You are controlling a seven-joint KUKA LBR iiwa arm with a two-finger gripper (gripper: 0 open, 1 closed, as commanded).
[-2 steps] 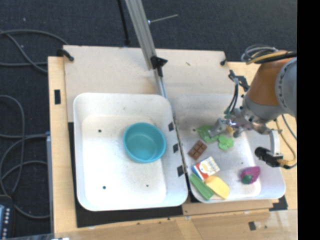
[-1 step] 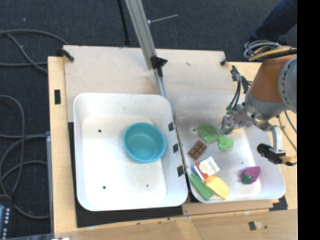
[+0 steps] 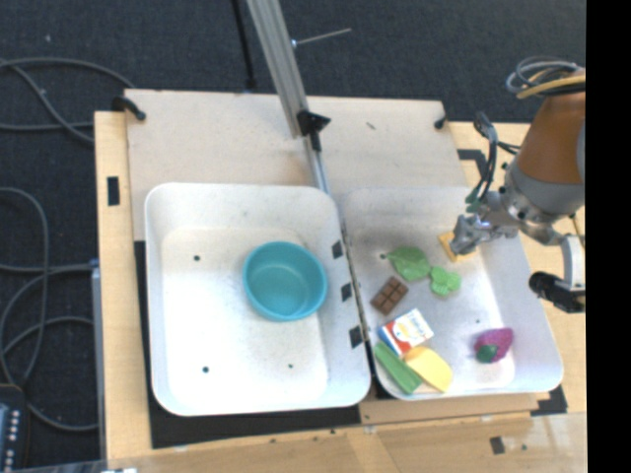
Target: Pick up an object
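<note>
My gripper hangs low over the back of the right bin, below the grey wrist with its orange band. A small orange-yellow piece shows right at the gripper's tip; whether it is held or lying on the bin floor I cannot tell. Just left of it lie two green pieces and a brown chocolate bar. Nearer the front are a white and red carton, a yellow item, a long green item and a purple item.
A teal bowl sits in the middle of the left bin. A slanted aluminium post rises from the back, ending near the wall between the bins. Cables lie on the dark floor at left.
</note>
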